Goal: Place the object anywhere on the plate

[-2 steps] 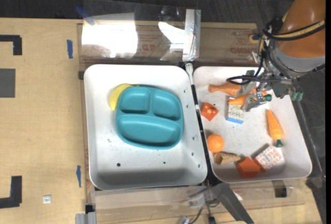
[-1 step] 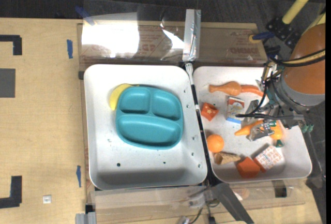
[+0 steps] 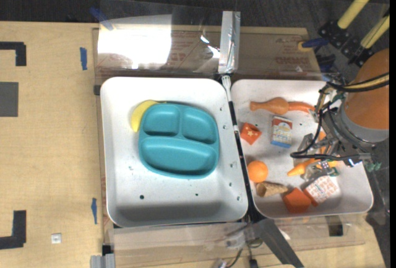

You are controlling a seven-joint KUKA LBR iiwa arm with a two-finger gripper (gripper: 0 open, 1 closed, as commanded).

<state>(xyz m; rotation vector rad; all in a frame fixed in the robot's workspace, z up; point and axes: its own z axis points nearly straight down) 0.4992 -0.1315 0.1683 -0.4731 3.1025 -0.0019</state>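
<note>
Seemingly at the picking step, the hand (image 3: 315, 158) hovers low in the right bin (image 3: 362, 198) among toy food, its grip impossible to judge, so next comes lifting one object to the teal divided plate (image 3: 179, 140) in the left bin (image 3: 117, 186).

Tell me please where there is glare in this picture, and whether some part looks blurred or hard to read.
In the camera view, strong glare whitens the clear sheet behind the left bin; the teal plate is evenly lit and sharp; the gripper in the right bin is tangled among cables and small objects, so its outline is hard to read.
</note>
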